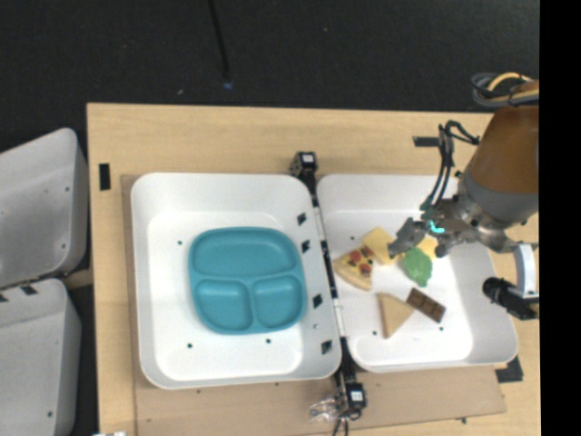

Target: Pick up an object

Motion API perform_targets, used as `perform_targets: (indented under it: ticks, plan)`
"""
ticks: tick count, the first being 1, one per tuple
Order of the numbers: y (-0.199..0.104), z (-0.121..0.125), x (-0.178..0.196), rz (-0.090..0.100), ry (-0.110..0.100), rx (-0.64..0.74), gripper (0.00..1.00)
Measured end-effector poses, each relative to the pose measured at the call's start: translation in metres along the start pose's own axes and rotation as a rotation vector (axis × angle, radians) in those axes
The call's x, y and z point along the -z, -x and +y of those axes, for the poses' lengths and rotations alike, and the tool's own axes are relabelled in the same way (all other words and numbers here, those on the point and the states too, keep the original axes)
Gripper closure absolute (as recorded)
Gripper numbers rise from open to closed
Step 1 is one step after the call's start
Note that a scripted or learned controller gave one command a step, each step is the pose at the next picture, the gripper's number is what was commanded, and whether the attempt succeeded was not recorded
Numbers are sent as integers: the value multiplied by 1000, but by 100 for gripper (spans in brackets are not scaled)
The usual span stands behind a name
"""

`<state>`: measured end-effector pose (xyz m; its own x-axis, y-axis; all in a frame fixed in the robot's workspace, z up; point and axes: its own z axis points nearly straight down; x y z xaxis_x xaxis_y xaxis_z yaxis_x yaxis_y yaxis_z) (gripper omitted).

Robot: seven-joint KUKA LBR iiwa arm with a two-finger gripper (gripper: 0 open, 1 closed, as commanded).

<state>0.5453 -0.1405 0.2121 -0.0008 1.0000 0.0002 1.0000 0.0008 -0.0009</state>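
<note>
The right bin (454,348) holds several toy foods. A pizza slice (353,267) lies near the divider, with a yellow wedge (379,242) beside it. A green piece (418,267) lies in the middle, and a tan triangle (393,315) touches a brown bar (426,305) nearer the front. My gripper (423,242) hangs open just above the green piece and the yellow wedge's right end, with nothing between its fingers. The arm's orange band (508,157) hides the bin's far right corner.
The left bin (154,334) carries a teal divided plate (247,278). Black clips line the divider (320,262) between the bins. Black cables loop beside the arm at the right bin's back edge, and a black fitting (508,296) sits at its right rim.
</note>
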Motion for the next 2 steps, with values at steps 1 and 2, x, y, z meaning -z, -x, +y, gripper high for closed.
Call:
perform_targets:
  ticks: [1,2]
  plan:
    - [0,0,1,0,1,0,0]
    - [2,-10,-53,-1,-3,-3,0]
